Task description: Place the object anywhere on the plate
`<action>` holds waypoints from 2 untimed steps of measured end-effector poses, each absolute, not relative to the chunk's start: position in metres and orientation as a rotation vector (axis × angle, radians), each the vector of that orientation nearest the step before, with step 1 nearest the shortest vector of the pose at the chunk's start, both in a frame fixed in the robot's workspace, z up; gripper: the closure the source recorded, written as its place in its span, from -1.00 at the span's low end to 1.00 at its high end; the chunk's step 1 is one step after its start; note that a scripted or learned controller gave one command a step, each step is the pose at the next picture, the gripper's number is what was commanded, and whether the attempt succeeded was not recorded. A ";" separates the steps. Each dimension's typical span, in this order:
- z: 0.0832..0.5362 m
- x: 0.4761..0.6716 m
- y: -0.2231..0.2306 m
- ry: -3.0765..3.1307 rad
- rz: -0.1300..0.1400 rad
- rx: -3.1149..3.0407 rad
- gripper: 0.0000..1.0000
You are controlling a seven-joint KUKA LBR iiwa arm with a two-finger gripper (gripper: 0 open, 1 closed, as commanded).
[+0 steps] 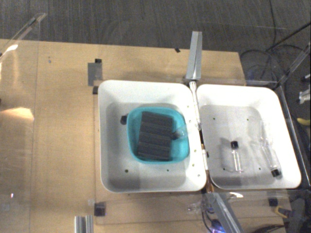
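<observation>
The dark ribbed block [155, 136] lies flat on the teal plate [182, 152] in the left bin [109, 130], left of frame centre, so the placing looks done. How the claw stands I cannot tell. Two clear vials [235, 158] lie in the right bin [286, 130].

A small pale grey piece [305, 97] is seen at the right edge of the view, a little above mid-height. Whether it belongs to the arm cannot be told; its pose cannot be made out.
</observation>
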State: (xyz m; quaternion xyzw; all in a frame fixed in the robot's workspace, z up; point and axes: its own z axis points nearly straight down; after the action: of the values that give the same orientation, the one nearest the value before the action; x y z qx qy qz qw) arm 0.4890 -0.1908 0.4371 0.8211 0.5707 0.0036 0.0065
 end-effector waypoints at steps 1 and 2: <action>0.437 0.489 -0.193 1.684 0.010 2.640 -1.00; 0.435 0.489 -0.196 1.530 0.010 2.734 -1.00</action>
State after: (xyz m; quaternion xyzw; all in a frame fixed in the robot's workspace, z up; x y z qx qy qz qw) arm 0.4888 -0.1962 0.4348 0.8726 0.4884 0.0031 0.0044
